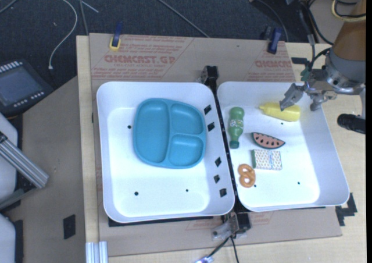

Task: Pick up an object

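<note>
My gripper (pixel 302 100) hangs over the far right part of the right bin (pixel 325 169), its two fingers spread open with nothing between them. One fingertip sits just above the right end of a yellow toy (pixel 279 112) lying near the bin's far wall. Nearer the camera in the same bin lie a green bottle (pixel 235 127), a watermelon slice (pixel 268 139), a patterned square packet (pixel 267 159) and an orange pretzel (pixel 246 175).
The left bin (pixel 116 186) holds a blue divided plate (pixel 169 132). A black clip strip (pixel 213 139) runs between the two bins. Cardboard covers the bench around them, with cables on the dark floor behind.
</note>
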Robot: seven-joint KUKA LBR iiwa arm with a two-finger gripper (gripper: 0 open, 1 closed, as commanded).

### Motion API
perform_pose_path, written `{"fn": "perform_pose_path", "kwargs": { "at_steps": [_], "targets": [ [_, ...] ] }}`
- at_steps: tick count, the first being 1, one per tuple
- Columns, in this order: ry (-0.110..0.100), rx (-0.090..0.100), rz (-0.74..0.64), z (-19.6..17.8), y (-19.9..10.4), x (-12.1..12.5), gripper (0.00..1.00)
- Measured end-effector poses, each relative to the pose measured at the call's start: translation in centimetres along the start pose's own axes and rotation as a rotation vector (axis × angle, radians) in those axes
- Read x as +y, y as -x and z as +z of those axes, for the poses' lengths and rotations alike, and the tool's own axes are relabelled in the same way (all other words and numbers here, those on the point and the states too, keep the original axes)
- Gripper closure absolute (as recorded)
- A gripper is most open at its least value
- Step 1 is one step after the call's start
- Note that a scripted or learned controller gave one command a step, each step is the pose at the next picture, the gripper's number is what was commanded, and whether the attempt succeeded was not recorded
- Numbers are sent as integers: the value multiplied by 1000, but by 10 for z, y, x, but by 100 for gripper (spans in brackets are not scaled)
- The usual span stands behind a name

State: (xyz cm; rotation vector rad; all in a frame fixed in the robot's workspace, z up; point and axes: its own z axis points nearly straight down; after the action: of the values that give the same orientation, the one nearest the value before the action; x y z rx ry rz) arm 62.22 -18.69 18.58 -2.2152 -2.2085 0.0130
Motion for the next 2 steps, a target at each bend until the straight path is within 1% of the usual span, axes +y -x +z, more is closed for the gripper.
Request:
{"fn": "perform_pose_path", "kwargs": {
  "at_steps": [1,2],
  "targets": [
    [15,-3,-3,-9,0,3,0],
    [11,-3,-5,33,-3,6,0]
  ]
}}
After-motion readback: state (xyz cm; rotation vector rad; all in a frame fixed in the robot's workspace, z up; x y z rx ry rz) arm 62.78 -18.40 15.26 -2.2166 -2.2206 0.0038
